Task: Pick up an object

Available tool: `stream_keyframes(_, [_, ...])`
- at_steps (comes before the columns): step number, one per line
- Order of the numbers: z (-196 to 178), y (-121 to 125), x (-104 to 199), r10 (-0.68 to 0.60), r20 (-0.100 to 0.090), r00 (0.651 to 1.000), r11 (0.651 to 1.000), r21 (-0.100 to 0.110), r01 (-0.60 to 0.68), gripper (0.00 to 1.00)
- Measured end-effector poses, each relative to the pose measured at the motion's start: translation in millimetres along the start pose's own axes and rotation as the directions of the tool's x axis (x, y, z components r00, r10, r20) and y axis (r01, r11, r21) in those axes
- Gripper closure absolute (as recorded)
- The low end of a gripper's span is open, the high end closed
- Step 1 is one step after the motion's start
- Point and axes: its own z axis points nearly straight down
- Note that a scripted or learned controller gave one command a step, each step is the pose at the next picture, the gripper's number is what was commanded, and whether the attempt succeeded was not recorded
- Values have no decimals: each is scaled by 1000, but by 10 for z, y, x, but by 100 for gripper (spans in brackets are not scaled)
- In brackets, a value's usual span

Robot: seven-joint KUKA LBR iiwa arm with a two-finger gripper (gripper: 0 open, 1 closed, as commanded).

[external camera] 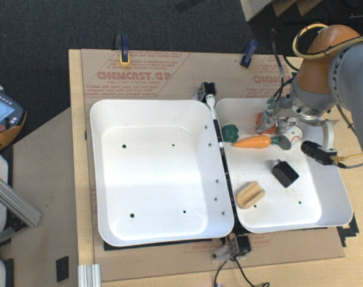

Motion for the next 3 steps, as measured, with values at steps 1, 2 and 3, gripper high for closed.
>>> stream_keyframes(1, [101, -578, 398, 2, -2, 1000, 1000, 3, -2, 100])
stream_keyframes(2, [95, -1058, 49, 7, 0, 1000, 1000, 2, -7, 100])
stream_keyframes(3, [93, -868, 618, -3, 0, 1000, 1000, -4, 3, 100])
